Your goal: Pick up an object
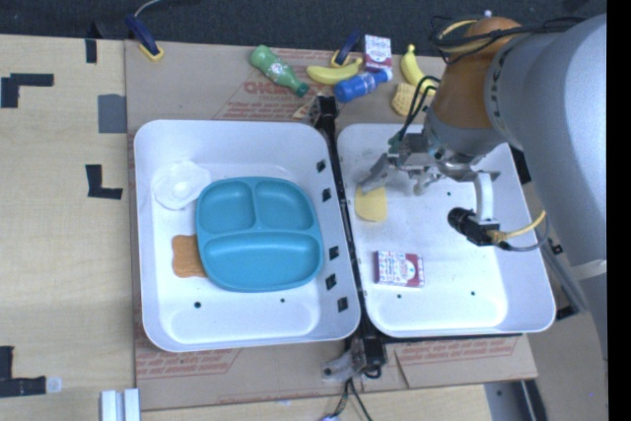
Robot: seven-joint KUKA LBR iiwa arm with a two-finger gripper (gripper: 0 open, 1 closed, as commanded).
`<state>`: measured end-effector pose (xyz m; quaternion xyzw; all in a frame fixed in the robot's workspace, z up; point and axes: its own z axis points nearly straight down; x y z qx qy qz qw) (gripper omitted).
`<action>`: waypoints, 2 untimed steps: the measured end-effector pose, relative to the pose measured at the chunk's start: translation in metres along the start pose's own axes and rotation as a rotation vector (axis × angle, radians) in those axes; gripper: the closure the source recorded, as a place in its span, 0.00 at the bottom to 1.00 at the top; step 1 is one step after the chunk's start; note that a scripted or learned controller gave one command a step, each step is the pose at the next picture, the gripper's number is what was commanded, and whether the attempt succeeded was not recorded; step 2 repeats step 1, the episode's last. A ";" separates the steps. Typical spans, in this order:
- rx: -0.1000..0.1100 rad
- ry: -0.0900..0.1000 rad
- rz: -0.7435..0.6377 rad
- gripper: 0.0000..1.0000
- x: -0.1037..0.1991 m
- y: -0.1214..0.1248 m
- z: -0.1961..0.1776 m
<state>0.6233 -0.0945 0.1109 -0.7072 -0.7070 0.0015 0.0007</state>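
Metal pincer [378, 176] just above rounded pale-yellow chunk [372, 204], right bin [513, 311].

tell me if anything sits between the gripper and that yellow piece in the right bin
Nothing visible does. The gripper hangs just above the yellow piece near the right bin's left wall, with bare white floor around it. The red-and-white packet lies apart, nearer the camera.

Partly hidden things
An orange slab [183, 256] lies half under the blue plate [258, 232]; the arm [552, 113] runs off the frame's right edge.
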 end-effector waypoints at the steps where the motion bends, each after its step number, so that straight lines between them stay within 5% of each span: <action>1: -0.004 0.001 -0.002 0.00 0.046 0.033 -0.074; 2: -0.004 0.001 -0.002 0.00 0.046 0.033 -0.074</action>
